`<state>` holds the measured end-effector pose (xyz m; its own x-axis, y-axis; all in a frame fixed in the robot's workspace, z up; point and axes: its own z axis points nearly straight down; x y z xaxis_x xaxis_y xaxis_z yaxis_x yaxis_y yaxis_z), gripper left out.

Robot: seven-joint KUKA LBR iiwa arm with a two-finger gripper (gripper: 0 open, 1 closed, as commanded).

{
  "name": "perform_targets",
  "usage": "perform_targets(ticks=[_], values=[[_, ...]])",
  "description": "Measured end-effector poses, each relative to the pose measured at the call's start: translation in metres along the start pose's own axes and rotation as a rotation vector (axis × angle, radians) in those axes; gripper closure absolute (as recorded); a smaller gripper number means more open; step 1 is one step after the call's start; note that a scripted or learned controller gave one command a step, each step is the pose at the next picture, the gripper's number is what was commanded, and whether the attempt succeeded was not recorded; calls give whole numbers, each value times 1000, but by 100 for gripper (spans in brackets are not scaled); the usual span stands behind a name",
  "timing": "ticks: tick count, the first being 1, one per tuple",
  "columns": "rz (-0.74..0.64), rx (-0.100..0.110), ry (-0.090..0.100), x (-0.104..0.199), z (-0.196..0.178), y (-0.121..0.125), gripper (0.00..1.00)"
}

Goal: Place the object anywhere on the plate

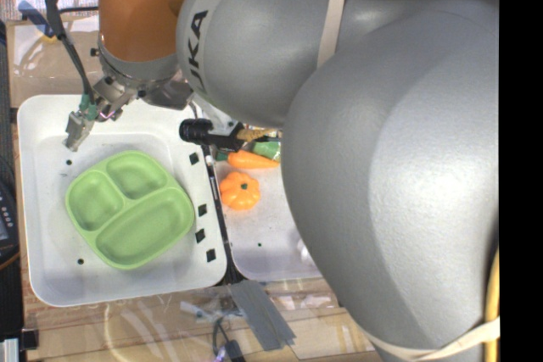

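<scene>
A: Hovering past the far corner of the green plate (129, 208), the gripper (78, 130) is too small to read, so I cannot tell its state.

B: The objects?

A: An orange pumpkin (240, 192) and carrot (252, 159) lie right of the plate in the neighbouring bin (263, 263), probably awaiting pickup.

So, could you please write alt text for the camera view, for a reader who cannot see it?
A large grey robot arm reaches over two white bins; its gripper hangs above the left bin, beside a green divided plate. A small orange pumpkin and a carrot lie in the right bin.
</scene>
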<state>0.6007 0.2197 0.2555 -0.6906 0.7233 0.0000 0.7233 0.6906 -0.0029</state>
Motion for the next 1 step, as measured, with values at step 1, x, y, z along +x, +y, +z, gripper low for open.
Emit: perform_targets(ticks=[1], values=[[408, 5, 1, 16, 10, -33, 0]])
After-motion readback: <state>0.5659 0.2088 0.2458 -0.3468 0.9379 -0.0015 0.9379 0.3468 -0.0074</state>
